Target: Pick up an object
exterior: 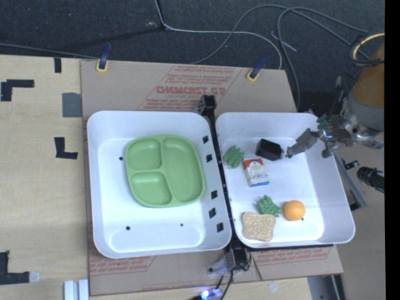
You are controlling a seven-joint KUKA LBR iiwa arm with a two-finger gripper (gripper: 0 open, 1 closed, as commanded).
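Two spread fingers on the pincer (310, 144), released, grasping nothing, poised over the right bin (331, 230) at its far right side. Just beside: black block (269, 149). Nearer the front (well apart): red-and-white carton (255, 171), orange ball (294, 210), cracker (259, 225). Left bin (103, 217): green divided plate (165, 170).

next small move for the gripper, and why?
Probably ease left and down toward the black object. The gripper sits at the right bin's upper right, nothing visible between its fingers, and that object lies nearest, apart from the others.
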